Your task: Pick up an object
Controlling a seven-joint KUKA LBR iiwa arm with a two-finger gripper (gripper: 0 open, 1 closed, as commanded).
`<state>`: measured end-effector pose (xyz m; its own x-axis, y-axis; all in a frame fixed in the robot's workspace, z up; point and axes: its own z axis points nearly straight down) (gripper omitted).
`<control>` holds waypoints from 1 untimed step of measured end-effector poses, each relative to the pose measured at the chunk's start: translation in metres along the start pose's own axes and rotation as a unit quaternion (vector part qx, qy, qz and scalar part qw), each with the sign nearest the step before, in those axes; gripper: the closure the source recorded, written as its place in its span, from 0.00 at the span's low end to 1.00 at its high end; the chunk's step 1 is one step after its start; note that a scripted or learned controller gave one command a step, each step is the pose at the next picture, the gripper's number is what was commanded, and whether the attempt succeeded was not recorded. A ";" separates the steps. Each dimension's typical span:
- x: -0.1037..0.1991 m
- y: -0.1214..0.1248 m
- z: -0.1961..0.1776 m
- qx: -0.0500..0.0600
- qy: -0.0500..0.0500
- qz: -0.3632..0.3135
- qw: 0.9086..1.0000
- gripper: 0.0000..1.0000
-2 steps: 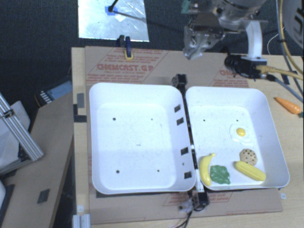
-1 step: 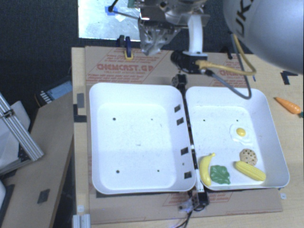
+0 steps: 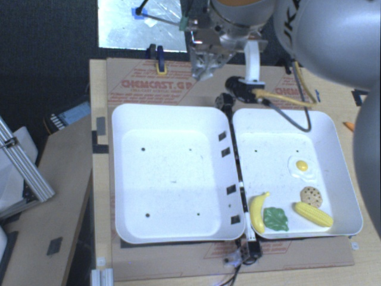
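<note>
Banana [image 3: 258,213] and leafy green toy [image 3: 275,218] hug the right bin's [image 3: 342,159] front edge; gripper [image 3: 204,69] hangs beyond both bins, jaw state unclear.

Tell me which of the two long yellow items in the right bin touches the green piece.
The banana, standing nearly upright by the bin divider; the green leaf rests against its right side. The corn cob lies apart, further right.
</note>
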<state>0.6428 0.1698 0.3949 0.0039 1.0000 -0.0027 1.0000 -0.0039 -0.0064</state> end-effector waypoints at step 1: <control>0.066 -0.018 -0.031 -0.005 0.003 -0.007 1.000 1.00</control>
<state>0.6249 0.2354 0.4261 -0.0099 0.9999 0.0036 0.9999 0.0099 0.0029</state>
